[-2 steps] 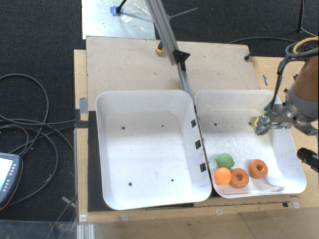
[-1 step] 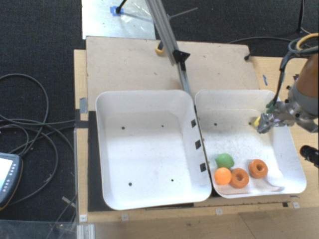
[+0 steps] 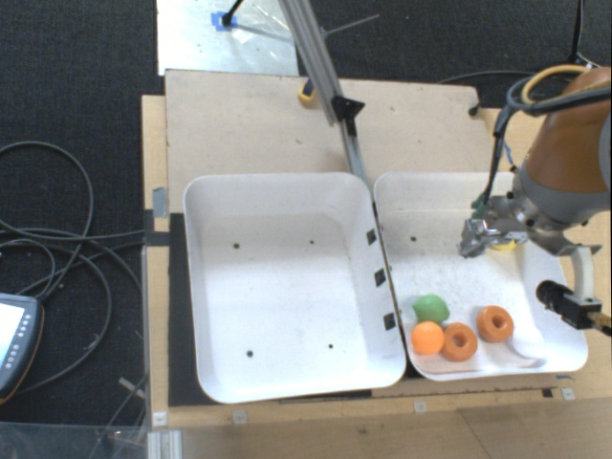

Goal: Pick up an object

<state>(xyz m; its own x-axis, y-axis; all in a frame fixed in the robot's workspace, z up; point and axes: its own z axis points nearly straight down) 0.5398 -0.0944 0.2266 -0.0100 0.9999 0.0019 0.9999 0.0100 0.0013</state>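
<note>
No brand, label or writing can be read on any surface. The arm (image 3: 572, 151) reaches in from the right over the right bin (image 3: 421, 213), its gripper (image 3: 475, 237) hanging above the bin's upper middle floor; whether the fingers are released or clenched cannot be told. Along the bin's near edge lie a green object (image 3: 431, 308), an orange ball (image 3: 426, 338) touching it, and two orange rings (image 3: 459, 341) (image 3: 495, 323) to the right, all well apart from the gripper. The floor between gripper and objects is bare. The left bin (image 3: 287, 285) offers wide open floor. Pale worktop (image 3: 249, 122) borders both bins behind.
</note>
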